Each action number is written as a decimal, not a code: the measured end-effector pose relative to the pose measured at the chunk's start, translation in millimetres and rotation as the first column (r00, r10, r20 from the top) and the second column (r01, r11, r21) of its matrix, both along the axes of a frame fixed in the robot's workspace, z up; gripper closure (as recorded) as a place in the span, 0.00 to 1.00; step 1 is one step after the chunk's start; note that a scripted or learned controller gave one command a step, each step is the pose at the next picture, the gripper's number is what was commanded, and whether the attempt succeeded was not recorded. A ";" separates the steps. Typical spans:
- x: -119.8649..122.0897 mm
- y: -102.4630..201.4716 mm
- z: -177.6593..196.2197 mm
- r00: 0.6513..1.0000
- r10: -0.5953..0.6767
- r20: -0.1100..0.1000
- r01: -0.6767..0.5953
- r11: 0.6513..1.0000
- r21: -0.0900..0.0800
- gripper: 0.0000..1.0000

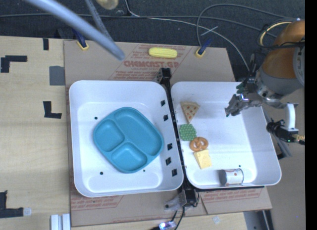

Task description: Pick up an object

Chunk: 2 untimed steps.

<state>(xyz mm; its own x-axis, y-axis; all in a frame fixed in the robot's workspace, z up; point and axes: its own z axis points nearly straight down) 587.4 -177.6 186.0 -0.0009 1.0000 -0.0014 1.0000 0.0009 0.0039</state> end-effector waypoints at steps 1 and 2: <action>2.5 -8.9 59.6 1.000 0.000 0.002 0.000 1.000 -0.001 1.00; 2.7 -8.6 60.8 1.000 0.000 -0.004 0.000 1.000 0.001 1.00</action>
<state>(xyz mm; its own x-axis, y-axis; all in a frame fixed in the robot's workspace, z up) 590.1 -186.2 246.8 -0.0010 1.0000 -0.0005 1.0000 0.0010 -0.0002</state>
